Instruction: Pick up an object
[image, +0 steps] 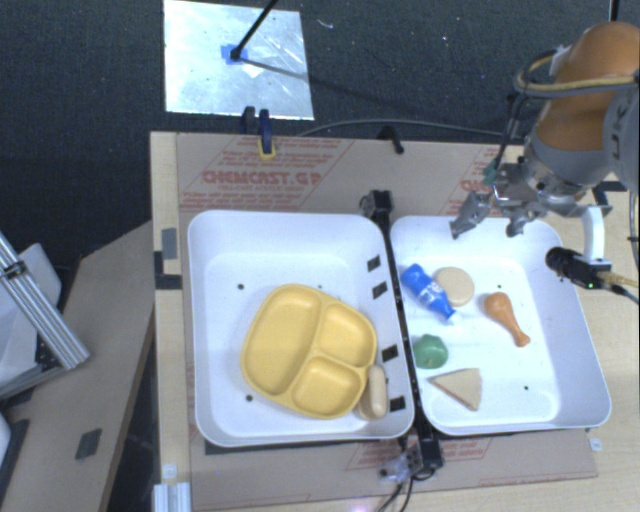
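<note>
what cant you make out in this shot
- Blue plastic bottle: label print too small to read in the camera view.
- Round tan disc: the bottle overlaps its left edge.
- Pale beige oblong piece: tucked against the yellow divided tray; whether they touch is unclear.
- Grey arm: cut off by the top right corner.

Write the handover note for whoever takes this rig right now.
Gripper: jaws open, holding nothing, above the far edge of the right bin.
Right bin holds: blue bottle, round cookie, drumstick, green ball, wedge slice.
Left bin holds: yellow divided plate, small bread roll against it.
Done: nothing picked.
Left: descend, grasp one object, lift.
</note>
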